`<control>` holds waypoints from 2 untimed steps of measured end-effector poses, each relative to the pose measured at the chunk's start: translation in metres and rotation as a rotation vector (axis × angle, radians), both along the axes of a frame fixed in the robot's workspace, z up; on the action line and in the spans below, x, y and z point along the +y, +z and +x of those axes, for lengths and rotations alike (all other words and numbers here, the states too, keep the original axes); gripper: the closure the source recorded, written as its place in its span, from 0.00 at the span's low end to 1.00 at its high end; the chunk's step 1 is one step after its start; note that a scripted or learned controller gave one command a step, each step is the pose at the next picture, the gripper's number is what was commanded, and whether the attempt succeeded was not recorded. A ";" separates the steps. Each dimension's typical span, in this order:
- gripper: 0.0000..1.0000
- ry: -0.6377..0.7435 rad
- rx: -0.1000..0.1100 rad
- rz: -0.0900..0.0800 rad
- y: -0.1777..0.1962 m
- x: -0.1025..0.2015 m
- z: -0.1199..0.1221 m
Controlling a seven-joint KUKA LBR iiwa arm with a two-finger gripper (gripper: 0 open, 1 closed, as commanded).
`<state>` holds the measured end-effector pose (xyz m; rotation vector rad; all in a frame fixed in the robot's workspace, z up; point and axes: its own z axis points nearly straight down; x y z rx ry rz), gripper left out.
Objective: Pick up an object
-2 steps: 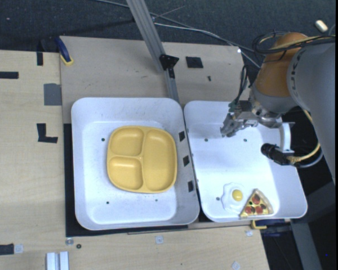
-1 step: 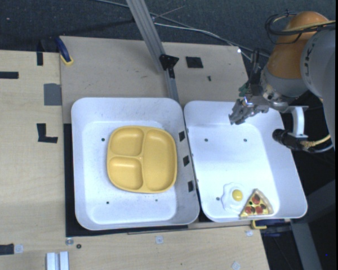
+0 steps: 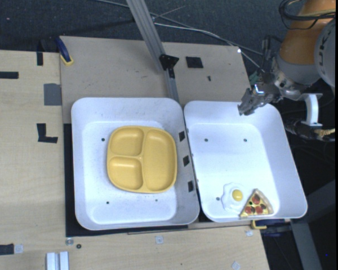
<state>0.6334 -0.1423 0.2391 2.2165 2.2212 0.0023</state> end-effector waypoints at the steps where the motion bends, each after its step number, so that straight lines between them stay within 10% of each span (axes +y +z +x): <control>1: 1.00 0.000 -0.001 0.000 0.053 0.000 0.001; 2: 1.00 0.003 0.006 0.002 0.051 0.053 -0.021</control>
